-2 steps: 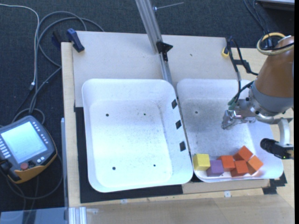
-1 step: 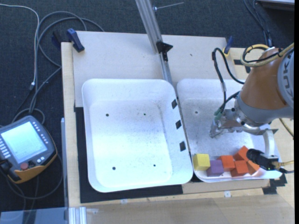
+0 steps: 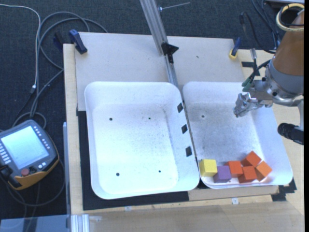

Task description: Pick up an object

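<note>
Blocks [image 3: 236, 169] lie huddled against the near wall of the right bin [image 3: 270, 129]: yellow, purple and several orange, touching one another. To do well, I judge the arm should pick an edge block, such as the yellow one [image 3: 208, 166], and descend straight over it. Farther back, the gripper [image 3: 240, 109] hangs above the bin's far half, well apart from the blocks; whether it is parted or closed I cannot tell.

I have lots of bare floor in the right bin [image 3: 212, 129] to move over, and only the blocks [image 3: 236, 169] crowded along its near wall get in my way.
</note>
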Robot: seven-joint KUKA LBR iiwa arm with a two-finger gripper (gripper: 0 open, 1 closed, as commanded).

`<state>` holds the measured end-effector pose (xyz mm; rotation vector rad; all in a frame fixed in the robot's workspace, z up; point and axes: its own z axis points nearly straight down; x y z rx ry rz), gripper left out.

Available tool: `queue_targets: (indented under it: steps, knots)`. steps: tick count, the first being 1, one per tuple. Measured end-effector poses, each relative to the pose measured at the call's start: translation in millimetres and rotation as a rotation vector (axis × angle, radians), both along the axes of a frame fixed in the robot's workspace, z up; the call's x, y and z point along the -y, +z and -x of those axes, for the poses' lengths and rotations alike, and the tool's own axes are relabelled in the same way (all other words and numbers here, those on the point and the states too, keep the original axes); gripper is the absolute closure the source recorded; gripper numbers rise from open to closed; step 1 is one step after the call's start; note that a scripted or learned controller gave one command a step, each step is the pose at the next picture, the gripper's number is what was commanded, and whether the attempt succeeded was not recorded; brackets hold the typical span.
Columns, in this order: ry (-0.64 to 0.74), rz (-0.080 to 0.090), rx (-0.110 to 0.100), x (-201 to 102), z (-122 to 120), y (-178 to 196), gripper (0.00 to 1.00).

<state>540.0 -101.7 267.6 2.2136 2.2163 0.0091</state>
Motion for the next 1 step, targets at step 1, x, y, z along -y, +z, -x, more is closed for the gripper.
queue_targets:
  steps: [1]
  knots:
    - [0.004, -0.005, -0.014, -43.2, 2.5, -17.9, 1.00]
